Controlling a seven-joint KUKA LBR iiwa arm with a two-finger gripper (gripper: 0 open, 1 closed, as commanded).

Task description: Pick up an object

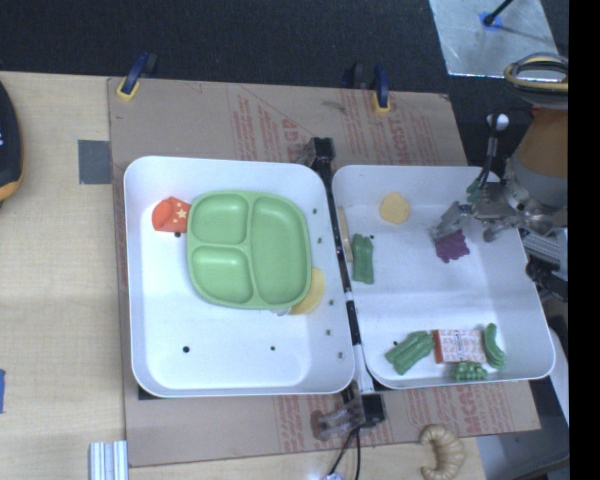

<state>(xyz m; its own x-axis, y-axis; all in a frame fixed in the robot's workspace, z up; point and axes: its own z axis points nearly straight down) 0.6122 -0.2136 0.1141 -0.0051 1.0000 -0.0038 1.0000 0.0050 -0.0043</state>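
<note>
Over the right bin (520, 298), our arm's hand (458, 226) hangs above a purple object (452, 245) near the far wall; we cannot tell whether it is released or clenched. We see a yellow round piece (394, 208) nearby, green items (410, 351) by the near edge, and a green divided plate (249, 249) in the left bin (160, 318).

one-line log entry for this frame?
phase: reaching | gripper: over right bin, at purple object | grasp: unconfirmed | left bin: green divided plate
</note>
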